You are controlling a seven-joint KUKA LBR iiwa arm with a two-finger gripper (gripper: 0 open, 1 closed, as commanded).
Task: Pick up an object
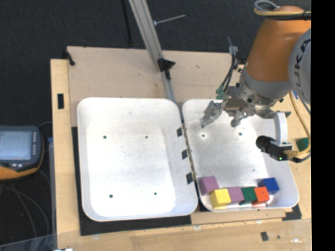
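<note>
Several small blocks lie along the front edge of the right bin [230,150]: a purple block [208,183], a yellow block [220,197], a mauve block [235,194], a green block [248,195], an orange block [261,194] and a blue block [269,184]. My gripper [223,116] hangs over the back part of the right bin, well behind the blocks. Its two fingers are spread apart with nothing between them.
The left bin [131,156] lies beside the right one, joined by small black clips at the seam. A slanted metal rail [149,35] runs from the top toward the bins' back edge. A handheld screen unit [18,148] sits off the bench at the left.
</note>
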